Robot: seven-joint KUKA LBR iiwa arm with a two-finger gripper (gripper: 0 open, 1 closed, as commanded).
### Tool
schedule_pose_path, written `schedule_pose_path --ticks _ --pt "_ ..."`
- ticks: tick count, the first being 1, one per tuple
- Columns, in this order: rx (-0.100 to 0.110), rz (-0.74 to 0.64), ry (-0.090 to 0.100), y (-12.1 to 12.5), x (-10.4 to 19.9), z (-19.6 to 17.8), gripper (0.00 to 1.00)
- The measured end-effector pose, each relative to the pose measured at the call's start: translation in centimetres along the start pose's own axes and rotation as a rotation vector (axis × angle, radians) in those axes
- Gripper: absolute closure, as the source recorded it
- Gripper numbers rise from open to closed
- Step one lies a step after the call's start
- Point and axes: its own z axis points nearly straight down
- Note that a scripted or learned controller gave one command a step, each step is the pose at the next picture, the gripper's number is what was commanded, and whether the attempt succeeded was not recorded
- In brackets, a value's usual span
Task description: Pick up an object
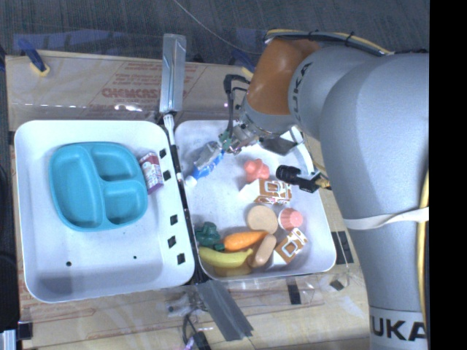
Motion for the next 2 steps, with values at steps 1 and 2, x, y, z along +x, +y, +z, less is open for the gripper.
schedule_pose_path --ticks 1,2 --pt "0.002 -0.092 0.002 0.6 0.1 2.0 0.0" --pt "0.002 -0.326 0.0 -4.8 -2.1 2.0 0.0"
